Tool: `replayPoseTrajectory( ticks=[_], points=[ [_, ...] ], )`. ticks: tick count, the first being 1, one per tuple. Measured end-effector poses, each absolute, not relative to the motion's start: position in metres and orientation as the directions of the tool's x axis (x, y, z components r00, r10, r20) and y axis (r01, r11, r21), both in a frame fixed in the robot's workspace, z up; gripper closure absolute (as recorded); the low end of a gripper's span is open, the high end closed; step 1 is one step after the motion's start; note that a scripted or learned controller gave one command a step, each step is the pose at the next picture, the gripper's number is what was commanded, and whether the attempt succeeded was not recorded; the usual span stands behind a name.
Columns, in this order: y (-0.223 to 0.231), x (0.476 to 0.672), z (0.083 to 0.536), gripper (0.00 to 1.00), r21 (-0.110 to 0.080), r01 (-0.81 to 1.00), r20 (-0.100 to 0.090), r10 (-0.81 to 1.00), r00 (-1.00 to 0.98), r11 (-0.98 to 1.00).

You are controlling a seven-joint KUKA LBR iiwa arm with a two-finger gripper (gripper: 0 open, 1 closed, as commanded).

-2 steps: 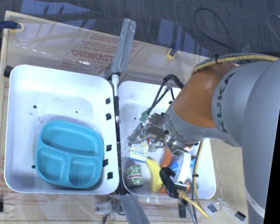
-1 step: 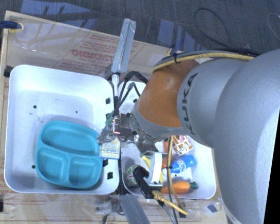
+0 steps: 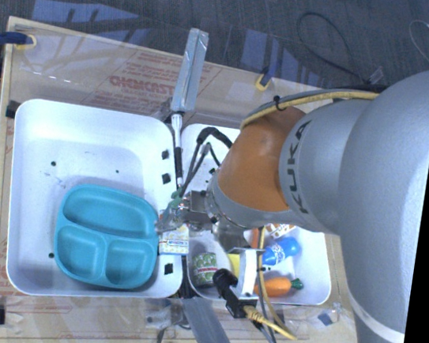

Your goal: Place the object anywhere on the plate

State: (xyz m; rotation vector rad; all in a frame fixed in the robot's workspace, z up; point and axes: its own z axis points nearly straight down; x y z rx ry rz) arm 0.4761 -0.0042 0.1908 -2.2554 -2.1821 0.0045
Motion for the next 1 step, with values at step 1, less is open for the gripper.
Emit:
replayPoseTrajectory(
  ticks=[1],
  points=[
    [-0.0043, 0.4762, 0.1909, 0.00, -0.004, 0.999, 0.000, 0.999, 0.034, -0.034]
  ],
)
